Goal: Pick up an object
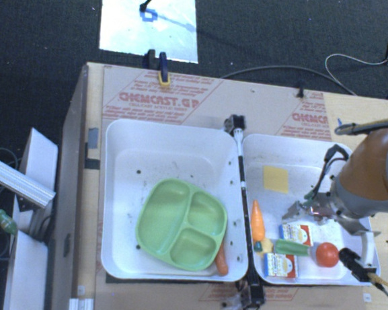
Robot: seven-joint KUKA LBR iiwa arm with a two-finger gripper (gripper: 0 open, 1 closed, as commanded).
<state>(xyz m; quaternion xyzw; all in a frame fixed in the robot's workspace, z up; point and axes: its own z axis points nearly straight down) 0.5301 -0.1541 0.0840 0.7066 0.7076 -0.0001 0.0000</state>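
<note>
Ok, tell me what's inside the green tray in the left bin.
The green tray shows three compartments, all bare plastic with nothing in them. An orange carrot-like piece lies outside it, against its lower right rim. What lies under the tray is covered.

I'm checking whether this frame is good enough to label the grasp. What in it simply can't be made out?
- Gripper: the arm's wrist covers it from above, so the state of the jaws and whether anything is held is unreadable.
- Food cartons in the right bin: print too small to read.
- Sausage: partly tucked under the green tray.
- Arm: cut off by the right edge.
</note>
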